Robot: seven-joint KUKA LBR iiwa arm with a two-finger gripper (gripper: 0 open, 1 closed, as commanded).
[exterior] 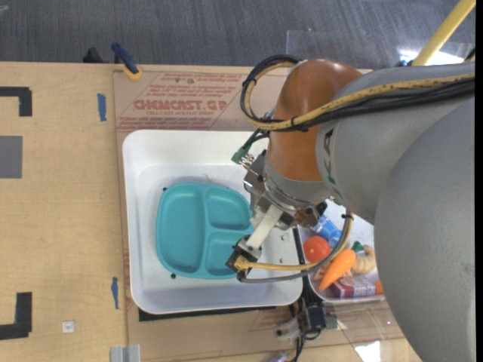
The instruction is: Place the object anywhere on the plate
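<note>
— What surrounds the work area?

— The bench is pale wood with black tape corners at its 9 o'clock edge. A cardboard sheet with red print lies under the bins, a strip of blue tape at its 9 o'clock side. A blue-and-yellow clamp sits at the sheet's 11 o'clock corner.

— What blocks the view?

— The grey arm comes in from 3 o'clock, and its orange band covers the 3 o'clock wall of the left bin. The gripper hangs below that band, over the seam between the bins. Whether it is open or closed, I cannot tell.

— And the bins?

— The left bin holds a teal divided plate, flat on the floor toward 6 o'clock. The plate has one large compartment at 9 o'clock and two smaller ones at 3 o'clock. It lies at 9 o'clock from the gripper, just beside it.

— The right bin?

— Half hidden by the arm. In it: a toy carrot, tilted; a red round piece touching it at 10 o'clock; a blue-and-white item at 12 o'clock from that; and a clear packet at 5 o'clock from the carrot.

— Which is the object?

— I cannot tell; all of them lie in the right bin, apart from the plate.
</note>
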